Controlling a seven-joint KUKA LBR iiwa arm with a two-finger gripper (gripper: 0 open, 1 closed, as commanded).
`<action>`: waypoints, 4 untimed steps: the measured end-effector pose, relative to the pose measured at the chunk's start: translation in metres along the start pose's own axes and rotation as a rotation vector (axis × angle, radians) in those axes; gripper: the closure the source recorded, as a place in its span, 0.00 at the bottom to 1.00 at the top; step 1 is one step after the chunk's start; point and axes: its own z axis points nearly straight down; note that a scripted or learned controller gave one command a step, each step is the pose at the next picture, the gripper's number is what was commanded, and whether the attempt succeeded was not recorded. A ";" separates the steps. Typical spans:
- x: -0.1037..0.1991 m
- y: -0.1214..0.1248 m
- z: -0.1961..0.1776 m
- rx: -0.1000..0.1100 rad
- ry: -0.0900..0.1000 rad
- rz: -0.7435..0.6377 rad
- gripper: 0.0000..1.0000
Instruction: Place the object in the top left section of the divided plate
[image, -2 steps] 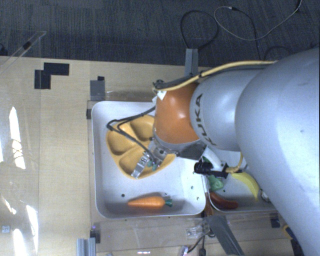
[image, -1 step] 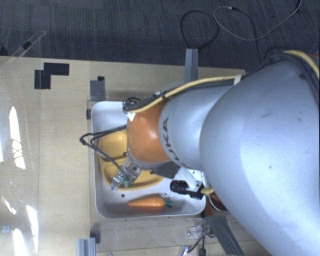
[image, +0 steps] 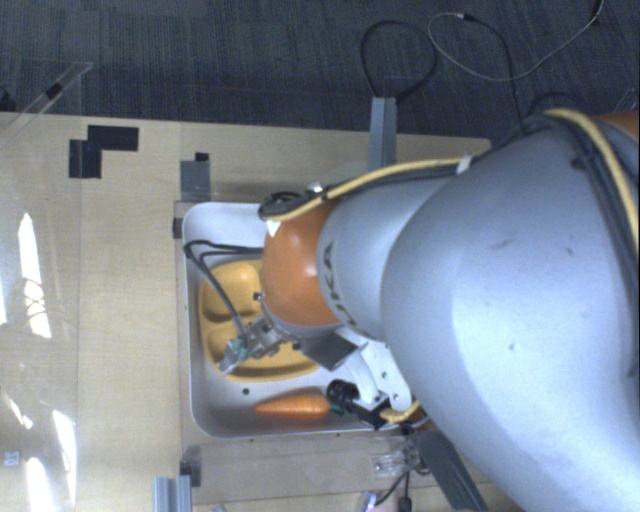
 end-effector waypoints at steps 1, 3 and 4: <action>-0.033 0.039 -0.168 0.032 0.007 -0.093 0.00; -0.017 0.040 -0.091 0.038 -0.006 0.671 0.00; -0.016 0.042 -0.100 0.038 -0.007 0.660 1.00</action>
